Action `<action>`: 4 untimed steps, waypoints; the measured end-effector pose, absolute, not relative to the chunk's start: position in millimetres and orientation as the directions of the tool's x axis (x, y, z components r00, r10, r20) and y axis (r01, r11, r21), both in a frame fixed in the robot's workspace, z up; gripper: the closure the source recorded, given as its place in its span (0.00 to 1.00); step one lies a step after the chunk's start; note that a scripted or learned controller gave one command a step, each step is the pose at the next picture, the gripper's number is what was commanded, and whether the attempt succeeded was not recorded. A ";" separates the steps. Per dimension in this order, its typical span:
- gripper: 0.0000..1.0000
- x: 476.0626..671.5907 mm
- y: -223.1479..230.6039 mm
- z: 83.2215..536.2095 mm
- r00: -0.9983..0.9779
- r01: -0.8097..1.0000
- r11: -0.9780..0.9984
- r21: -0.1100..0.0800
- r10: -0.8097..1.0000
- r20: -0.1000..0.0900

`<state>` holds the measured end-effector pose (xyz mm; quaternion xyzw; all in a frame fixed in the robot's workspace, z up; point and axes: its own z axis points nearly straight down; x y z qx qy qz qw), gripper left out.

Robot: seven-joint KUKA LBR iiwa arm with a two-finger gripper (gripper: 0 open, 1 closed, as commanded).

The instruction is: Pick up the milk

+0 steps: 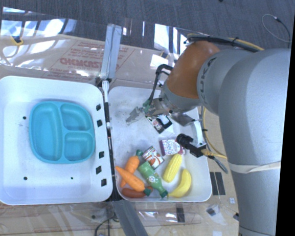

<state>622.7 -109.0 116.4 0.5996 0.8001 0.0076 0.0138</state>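
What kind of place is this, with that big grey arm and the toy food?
Most likely a robotics lab or test bench. A large grey robot arm reaches over two white bins, one holding toy food like a banana and corn, the other a blue divided plate.

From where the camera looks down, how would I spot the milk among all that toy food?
Find the right bin, the one crowded with toy food. Near its middle, above the corn and banana, lies the milk: a small boxy white carton with purple print, unlike its rounded, bright-coloured neighbours.
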 end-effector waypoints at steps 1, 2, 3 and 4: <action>0.00 613.9 -174.1 102.2 -0.367 0.930 0.367 0.020 0.930 -0.005; 0.00 611.0 -188.9 102.5 -0.431 0.902 0.431 0.029 0.902 0.007; 0.00 610.8 -181.9 91.0 -0.650 0.760 0.650 -0.001 0.760 0.003; 1.00 611.6 -182.3 99.0 -0.654 0.757 0.654 -0.003 0.757 0.005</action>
